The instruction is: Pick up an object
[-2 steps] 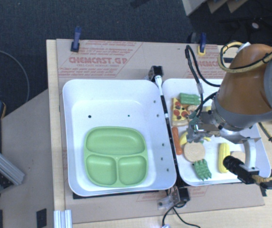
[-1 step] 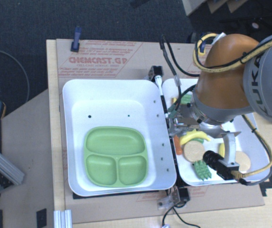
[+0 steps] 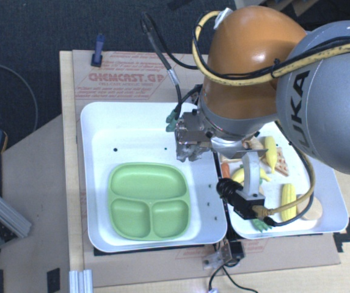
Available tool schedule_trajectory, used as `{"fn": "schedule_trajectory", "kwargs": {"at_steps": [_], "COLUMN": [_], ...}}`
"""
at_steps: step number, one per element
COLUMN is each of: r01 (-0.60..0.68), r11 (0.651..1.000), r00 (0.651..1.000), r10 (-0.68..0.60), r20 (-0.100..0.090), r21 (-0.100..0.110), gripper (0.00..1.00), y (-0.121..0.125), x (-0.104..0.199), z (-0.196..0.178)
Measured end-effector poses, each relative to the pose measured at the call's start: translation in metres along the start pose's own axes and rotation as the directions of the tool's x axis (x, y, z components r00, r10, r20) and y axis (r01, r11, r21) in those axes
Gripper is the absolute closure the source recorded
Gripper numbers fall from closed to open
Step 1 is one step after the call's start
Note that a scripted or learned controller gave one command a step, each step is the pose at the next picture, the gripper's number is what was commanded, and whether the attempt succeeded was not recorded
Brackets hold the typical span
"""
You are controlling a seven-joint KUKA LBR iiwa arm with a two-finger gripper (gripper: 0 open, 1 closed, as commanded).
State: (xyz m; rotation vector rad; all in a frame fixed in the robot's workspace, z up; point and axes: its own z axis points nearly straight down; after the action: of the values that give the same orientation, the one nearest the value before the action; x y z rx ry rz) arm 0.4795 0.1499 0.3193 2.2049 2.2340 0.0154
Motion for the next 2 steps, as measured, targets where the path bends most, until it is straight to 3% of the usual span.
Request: {"fn": "schedule_trajectory", "kwargs": {"at_steps": [1,2], "r01": [-0.009,-0.013], "r11": [1.000,1.000], "r00": [1.000,1.000], "r10": [0.009,0.013], "r20": [0.007,0.005], "r21": [0.018,0.010], "gripper": [1.00,1.00], "y": [0.029,0.030], "x": [0.035,0.033], "z": [0.098,0.082]}}
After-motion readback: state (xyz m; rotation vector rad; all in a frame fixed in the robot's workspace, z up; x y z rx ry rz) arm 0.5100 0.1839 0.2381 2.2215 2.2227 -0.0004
